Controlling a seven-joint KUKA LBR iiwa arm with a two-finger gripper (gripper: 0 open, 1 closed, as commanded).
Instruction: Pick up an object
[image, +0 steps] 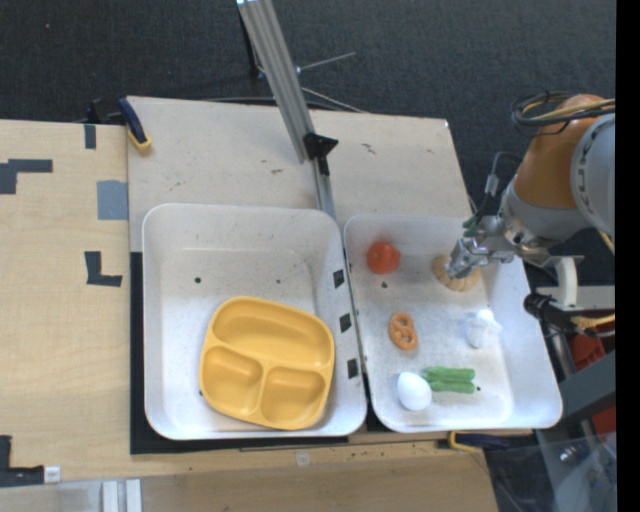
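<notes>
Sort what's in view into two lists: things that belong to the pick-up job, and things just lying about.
Belongs to the job:
gripper
tan round object under the gripper
red tomato
pretzel
white egg
green pods
small white object
right bin

Lying about:
yellow divided tray
left bin
blue-and-yellow clamp

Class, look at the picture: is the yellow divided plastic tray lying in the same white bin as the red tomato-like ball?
No, the yellow divided plastic tray lies in the left bin, while the red ball sits in the right bin.
</notes>
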